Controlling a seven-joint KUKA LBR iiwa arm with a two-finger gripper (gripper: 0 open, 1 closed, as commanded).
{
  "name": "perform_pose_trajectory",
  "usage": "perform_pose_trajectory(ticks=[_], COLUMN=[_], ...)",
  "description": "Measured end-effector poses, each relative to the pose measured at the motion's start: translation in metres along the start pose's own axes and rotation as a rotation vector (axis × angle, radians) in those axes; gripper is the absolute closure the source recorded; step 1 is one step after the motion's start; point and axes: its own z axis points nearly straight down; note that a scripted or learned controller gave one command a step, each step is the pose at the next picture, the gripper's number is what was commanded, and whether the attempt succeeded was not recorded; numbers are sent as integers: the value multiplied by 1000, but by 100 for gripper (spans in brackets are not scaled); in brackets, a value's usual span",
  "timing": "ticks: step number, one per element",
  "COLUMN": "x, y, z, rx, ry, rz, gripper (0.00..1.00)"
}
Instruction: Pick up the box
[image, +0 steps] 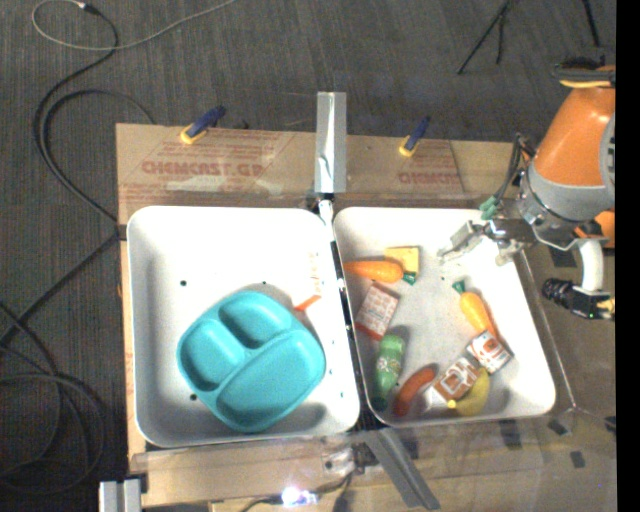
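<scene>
A small red-and-white box (377, 309) lies flat in the right bin (537, 330), close to its left wall and just below an orange carrot (374, 270). A second red-and-white carton (474, 366) lies near the bin's lower right, against a banana (474, 393). My gripper (472, 247) hovers over the upper right part of the right bin, up and to the right of the first box and well apart from it. Its fingers are open with nothing between them.
The right bin also holds a yellow block (404, 259), a second carrot (477, 311), a green bottle (388, 363) and a red-orange piece (411, 387). In the left bin (160, 250) lies a blue divided plate (253, 360). A metal post (330, 150) stands behind the bins.
</scene>
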Motion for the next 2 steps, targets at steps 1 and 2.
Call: perform_pose_trajectory(ticks=[1,2], x=[58,75], y=[-27,-7], z=[111,-17], rx=[-20,-1], ry=[-3,-4], rz=[141,151], gripper=[0,0])
